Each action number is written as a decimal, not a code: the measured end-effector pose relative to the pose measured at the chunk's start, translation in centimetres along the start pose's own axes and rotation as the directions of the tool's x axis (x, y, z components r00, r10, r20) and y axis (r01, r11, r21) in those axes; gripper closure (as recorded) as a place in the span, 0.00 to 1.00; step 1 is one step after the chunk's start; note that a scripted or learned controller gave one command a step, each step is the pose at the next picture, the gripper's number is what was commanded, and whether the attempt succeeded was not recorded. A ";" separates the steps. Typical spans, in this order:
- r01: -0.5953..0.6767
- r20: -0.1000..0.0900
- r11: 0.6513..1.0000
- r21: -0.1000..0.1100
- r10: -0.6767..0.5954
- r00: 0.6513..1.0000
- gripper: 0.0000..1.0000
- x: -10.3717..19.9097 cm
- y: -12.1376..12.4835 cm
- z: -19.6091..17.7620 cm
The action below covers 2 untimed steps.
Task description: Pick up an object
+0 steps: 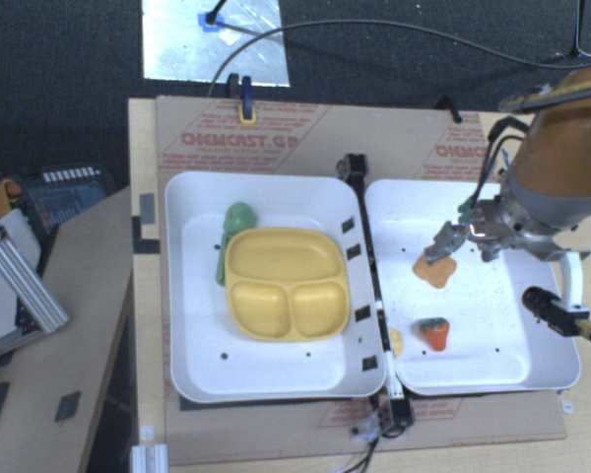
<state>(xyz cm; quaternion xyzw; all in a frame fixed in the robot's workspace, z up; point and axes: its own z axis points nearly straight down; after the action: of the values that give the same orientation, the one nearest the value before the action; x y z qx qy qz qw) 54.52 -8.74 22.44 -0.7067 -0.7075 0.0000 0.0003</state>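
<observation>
Fingers (443, 252) hang slightly parted right over the orange piece (435, 272), touching its top edge, nothing gripped.

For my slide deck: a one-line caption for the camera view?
Gripper poised over orange piece in right bin.

a yellow divided tray (282, 296) lies in the left white bin (192, 363), with a green spoon (232, 233) tucked along its upper left edge. both bins rest on a brown cardboard sheet (276, 136) on the tabletop (79, 294). a silver foil square (217, 28) sits on dark carpet (59, 67) beyond. an aluminium rail (15, 269) lies at far left.
</observation>
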 end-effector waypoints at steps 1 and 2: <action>-0.001 0.000 1.000 0.002 0.001 1.000 0.00 0.2 -0.1 6.2; -0.001 0.000 1.000 0.002 0.001 1.000 0.00 0.0 -0.8 12.2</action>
<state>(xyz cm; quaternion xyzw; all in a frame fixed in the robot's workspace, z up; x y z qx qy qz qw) 53.68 -8.77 10.28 -0.7070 -0.7072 0.0007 0.0013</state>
